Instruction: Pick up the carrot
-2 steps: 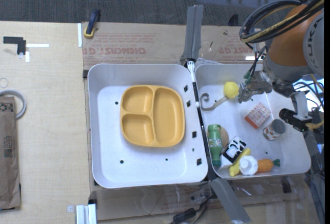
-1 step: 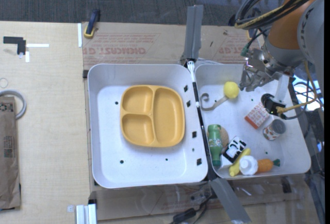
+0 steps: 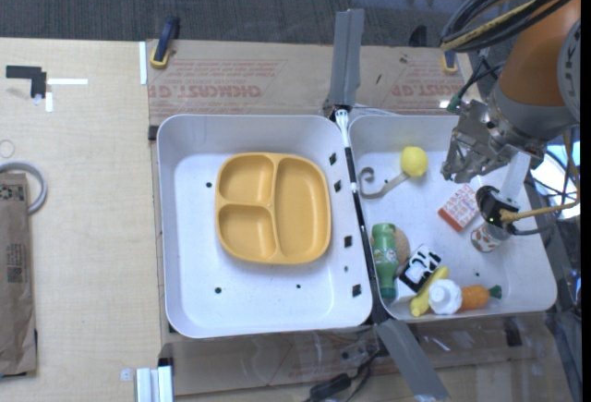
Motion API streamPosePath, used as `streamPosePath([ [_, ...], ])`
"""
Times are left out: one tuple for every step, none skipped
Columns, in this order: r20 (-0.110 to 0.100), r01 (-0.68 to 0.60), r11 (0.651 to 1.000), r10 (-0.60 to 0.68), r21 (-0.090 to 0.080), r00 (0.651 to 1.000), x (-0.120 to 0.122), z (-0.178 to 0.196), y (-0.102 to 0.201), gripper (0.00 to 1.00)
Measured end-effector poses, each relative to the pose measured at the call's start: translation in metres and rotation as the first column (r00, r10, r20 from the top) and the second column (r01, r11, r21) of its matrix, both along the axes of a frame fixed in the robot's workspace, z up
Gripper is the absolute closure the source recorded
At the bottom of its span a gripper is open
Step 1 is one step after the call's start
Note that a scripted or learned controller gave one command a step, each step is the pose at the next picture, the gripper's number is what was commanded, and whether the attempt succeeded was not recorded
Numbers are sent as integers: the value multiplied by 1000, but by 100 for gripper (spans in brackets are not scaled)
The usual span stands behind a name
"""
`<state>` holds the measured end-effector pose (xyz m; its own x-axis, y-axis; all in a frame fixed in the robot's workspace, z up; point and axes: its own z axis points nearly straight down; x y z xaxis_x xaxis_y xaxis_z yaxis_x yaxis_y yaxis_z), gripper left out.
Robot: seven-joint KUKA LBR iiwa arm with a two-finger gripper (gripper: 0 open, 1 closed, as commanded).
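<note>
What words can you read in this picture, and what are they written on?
"CHEMCAST GP", red, upside down, printed twice along the brown cardboard behind the bins.
Brown paper bag at the left edge: black print, too small to read.
Red and white packet in the right bin: too blurred to read.

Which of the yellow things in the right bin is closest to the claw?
The round lemon, just left of the claw; the banana lies far down by the carrot.
</note>
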<state>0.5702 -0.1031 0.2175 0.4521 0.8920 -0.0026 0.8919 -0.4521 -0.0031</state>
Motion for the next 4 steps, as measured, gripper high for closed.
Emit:
streamPosePath([
  [1, 101, 995, -101, -2, 995, 9, 92, 54, 0],
  [-1, -158, 987, 158, 0, 987, -18, 84, 42, 0],
  [-2, -271, 963, 271, 1, 963, -47, 70, 72, 0],
  [1, -257, 966, 257, -1, 966, -19, 96, 60, 0],
])
